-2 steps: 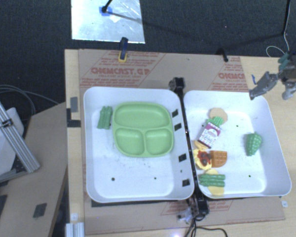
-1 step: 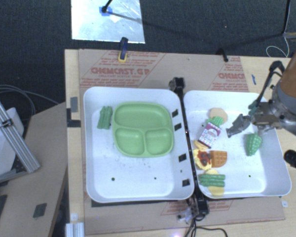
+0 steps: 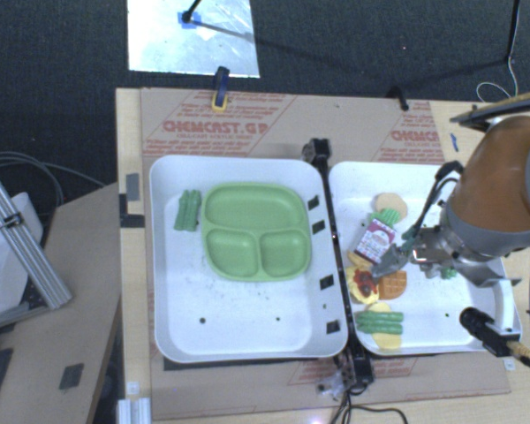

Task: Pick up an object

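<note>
The right bin [image 3: 442, 321] holds several toy foods along its left side. A round tan cookie [image 3: 389, 206] lies at the top, with a purple and white packet [image 3: 376, 237] just below it. Lower down are an orange waffle [image 3: 392, 284], a red piece [image 3: 363, 282] on a yellow piece [image 3: 361, 295], and a bunch of green beans [image 3: 380, 322]. My gripper [image 3: 394, 260] reaches in from the right and hovers low between the packet and the waffle, close to both. I see nothing clearly held.
The left bin [image 3: 172, 316] holds a green divided plate [image 3: 254, 232] and a small green bean piece [image 3: 188, 210] at its left. A black divider strip [image 3: 331, 237] runs between the bins. The arm's orange and grey body [image 3: 499, 193] overhangs the right bin's right half.
</note>
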Robot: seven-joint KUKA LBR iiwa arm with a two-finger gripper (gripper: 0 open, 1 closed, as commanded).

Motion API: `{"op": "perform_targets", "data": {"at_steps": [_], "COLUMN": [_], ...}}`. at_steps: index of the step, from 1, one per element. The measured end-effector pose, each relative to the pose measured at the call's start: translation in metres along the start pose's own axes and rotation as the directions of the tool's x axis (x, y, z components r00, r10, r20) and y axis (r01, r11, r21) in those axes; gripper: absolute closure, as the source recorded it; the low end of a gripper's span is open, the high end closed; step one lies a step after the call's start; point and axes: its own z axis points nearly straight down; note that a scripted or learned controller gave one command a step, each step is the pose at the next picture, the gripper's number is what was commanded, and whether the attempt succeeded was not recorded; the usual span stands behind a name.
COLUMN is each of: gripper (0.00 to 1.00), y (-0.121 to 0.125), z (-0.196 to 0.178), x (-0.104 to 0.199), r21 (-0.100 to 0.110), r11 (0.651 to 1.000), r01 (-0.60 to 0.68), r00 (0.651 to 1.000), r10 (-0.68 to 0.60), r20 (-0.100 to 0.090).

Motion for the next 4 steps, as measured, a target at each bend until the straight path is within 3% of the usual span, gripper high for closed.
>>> {"op": "perform_targets", "data": {"at_steps": [1, 2, 3, 4], "gripper": [0.0, 0.0, 0.0, 1.0], "y": [0.002, 0.005, 0.0, 0.003], "z": [-0.2, -0.082, 0.018, 0.002], "x": [0.105, 0.048, 0.034, 0.036], "r21": [-0.03, -0.001, 0.001, -0.013], "r11": [0.999, 1.0, 1.0, 1.0], "r01": [0.012, -0.006, -0.004, 0.0], "r00": [1.0, 1.0, 1.0, 1.0], "r10": [-0.013, 0.006, 0.004, 0.0], "r20": [-0.003, 0.004, 0.002, 0.002]}}
